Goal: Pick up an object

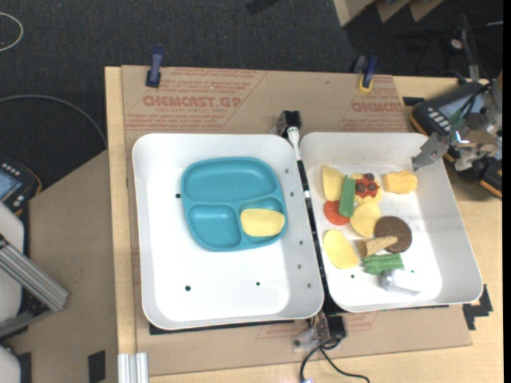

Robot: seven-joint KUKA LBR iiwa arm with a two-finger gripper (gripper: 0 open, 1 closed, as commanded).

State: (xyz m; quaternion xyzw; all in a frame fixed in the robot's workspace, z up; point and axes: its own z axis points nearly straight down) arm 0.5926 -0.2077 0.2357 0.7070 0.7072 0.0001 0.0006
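The right bin (447,238) holds a heap of toy food. In it are a yellow piece (331,180), a green stick (347,195), red berries (367,187), an orange-yellow chunk (400,183), a brown round piece (393,233) and a green piece (383,262). My gripper (423,157) hangs at the bin's far right corner, just right of and above the orange-yellow chunk. I see nothing held in it. In the left bin (160,254) lies a blue divided plate (227,186) with a yellow item (262,222) in its lower right compartment.
Both bins rest on a cardboard sheet (239,94) held by two blue clamps (154,66) at the back. Dark equipment (447,114) stands beside the right bin's far corner. A cable (319,357) leaves the bench at the front.
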